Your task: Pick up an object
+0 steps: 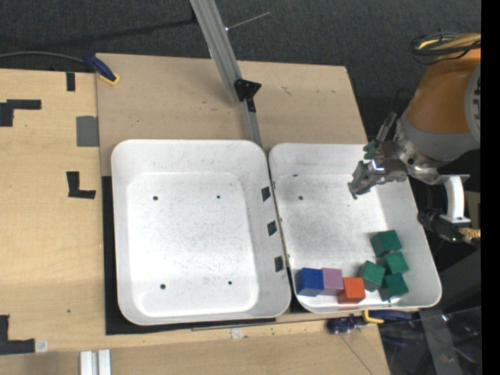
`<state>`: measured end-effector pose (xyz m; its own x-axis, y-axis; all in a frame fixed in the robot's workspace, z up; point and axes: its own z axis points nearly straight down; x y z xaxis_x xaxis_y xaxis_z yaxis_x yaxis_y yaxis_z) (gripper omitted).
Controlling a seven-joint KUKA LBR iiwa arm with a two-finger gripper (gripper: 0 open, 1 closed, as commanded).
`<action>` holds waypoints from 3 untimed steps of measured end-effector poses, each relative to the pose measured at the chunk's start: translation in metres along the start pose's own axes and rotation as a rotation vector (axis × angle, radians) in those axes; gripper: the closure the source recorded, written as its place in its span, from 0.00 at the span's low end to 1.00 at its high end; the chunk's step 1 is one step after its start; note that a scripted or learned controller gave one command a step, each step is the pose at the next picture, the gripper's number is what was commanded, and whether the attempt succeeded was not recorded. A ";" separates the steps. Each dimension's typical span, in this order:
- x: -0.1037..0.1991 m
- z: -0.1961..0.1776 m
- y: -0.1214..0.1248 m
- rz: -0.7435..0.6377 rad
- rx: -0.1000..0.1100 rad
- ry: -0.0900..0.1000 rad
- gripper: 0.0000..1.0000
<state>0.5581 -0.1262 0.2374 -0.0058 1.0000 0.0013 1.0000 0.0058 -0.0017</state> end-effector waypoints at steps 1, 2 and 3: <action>0.060 0.010 -0.008 -0.001 0.001 0.001 1.00; 0.117 0.004 -0.004 -0.002 -0.001 0.001 1.00; 0.171 0.011 -0.004 -0.001 0.002 0.000 1.00</action>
